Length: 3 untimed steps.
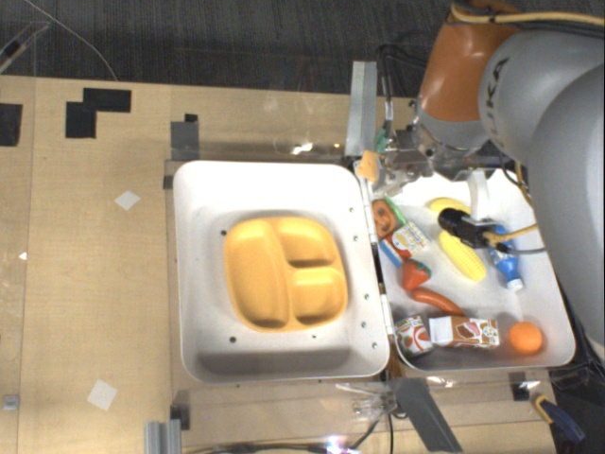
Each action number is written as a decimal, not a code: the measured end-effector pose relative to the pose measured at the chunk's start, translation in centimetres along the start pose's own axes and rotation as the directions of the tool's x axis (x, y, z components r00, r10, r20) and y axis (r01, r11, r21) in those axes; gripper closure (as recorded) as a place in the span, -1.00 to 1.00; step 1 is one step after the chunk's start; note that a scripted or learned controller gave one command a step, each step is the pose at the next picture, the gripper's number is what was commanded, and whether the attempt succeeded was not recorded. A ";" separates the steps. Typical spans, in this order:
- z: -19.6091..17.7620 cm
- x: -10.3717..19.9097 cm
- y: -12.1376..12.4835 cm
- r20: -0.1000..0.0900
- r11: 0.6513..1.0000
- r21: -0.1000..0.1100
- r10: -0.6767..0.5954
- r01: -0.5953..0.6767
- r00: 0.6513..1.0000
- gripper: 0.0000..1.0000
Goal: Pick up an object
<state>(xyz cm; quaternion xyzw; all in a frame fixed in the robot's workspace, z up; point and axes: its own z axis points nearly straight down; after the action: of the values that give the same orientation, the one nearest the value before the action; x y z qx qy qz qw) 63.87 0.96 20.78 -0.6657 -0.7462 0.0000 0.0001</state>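
Observation:
The right bin [558, 322] holds several small items: a yellow corn cob [463, 255], a red chili [437, 299], a small red pepper [416, 274], an orange ball [526, 339], a brown and white carton [465, 330] and a blue bottle [509, 272]. My gripper [405, 165] hangs over the far left corner of this bin, just above a round brown item [383, 218] and a red and white packet [407, 239]. Nothing is visibly between its fingers. The wrist hides the bin's far edge.
The left bin [203, 343] holds a yellow divided tray [284, 272]. A small tan object [367, 166] sits on the rim between the bins, near the gripper. The arm's grey body [567, 130] covers the far right corner.

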 end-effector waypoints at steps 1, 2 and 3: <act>6.0 -12.9 -5.5 0.003 0.998 0.002 -0.057 0.057 0.998 1.00; 3.7 -14.8 -14.2 0.003 1.000 -0.002 0.028 -0.028 1.000 1.00; 2.8 -14.6 -14.0 0.002 1.000 -0.004 0.023 -0.022 1.000 1.00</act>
<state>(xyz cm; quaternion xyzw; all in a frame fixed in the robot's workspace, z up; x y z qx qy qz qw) 51.59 -15.15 18.02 -0.6741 -0.7387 -0.0007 -0.0022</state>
